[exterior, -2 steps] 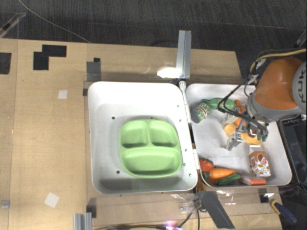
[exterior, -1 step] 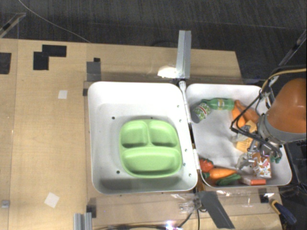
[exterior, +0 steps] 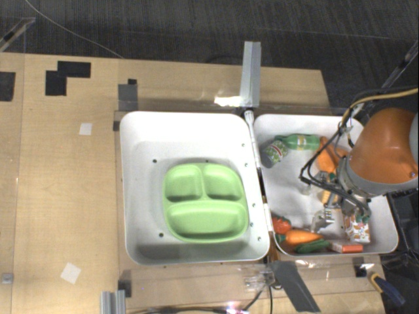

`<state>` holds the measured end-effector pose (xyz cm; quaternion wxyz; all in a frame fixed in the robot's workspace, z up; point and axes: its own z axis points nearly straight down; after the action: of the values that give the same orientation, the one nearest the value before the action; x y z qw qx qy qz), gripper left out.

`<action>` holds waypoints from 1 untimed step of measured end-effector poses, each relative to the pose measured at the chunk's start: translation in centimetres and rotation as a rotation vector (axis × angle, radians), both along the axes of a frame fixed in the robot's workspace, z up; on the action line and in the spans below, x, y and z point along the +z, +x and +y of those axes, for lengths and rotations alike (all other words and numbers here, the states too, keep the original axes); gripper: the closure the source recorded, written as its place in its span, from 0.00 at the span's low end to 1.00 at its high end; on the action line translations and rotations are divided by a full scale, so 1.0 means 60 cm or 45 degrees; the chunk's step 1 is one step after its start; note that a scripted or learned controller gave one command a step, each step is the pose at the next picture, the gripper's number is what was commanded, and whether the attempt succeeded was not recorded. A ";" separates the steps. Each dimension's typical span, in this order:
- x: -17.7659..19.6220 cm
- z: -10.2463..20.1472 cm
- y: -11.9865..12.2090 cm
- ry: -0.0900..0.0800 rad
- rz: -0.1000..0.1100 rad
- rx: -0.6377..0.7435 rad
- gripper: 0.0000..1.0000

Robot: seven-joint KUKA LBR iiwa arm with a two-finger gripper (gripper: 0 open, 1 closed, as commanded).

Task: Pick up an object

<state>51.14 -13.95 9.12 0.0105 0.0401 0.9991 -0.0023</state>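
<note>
Bins (exterior: 131, 175) on wooden bench (exterior: 59, 195)

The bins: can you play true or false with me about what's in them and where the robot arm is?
1. The green tray sits in the left bin. True.
2. The green tray has three sections. True.
3. The green bottle is standing upright. False: it lies on its side in the right bin.
4. The gripper hangs over the left bin. False: it is over the right bin, near the carrot.
5. The carrot lies near the front edge of the right bin. True.
6. The arm's orange band is over the green tray. False: it is over the right bin.
</note>
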 end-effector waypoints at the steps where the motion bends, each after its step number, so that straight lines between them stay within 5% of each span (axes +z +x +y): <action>1: -0.001 0.052 0.104 -0.001 0.008 0.355 0.00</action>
<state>57.40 -10.80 9.04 0.0076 -0.0991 0.9950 -0.0012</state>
